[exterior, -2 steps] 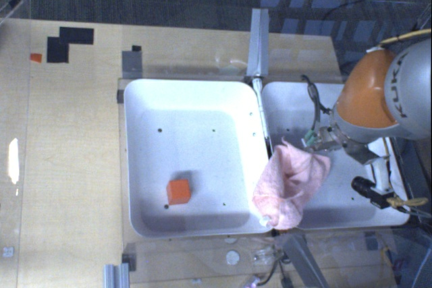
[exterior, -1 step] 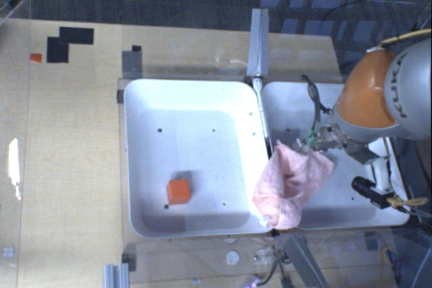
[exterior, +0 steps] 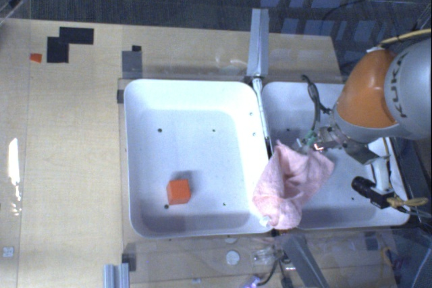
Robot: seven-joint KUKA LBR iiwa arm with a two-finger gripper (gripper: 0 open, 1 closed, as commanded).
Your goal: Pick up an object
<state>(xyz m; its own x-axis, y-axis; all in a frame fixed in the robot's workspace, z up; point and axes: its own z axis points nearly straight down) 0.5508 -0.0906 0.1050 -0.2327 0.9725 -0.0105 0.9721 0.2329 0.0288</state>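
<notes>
Two shallow white bins sit side by side. The left bin (exterior: 202, 104) holds a small orange block (exterior: 179, 191) near its front. At the divider, a pink cloth (exterior: 290, 185) hangs bunched and crumpled from the gripper (exterior: 317, 143), pinched at its top edge, its lower folds draping into the right bin (exterior: 290, 104). Raising straight and slowly should keep the limp fabric from snagging the divider.

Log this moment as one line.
arm: over right white bin | gripper: at top of hanging pink cloth | orange block: left white bin
</notes>
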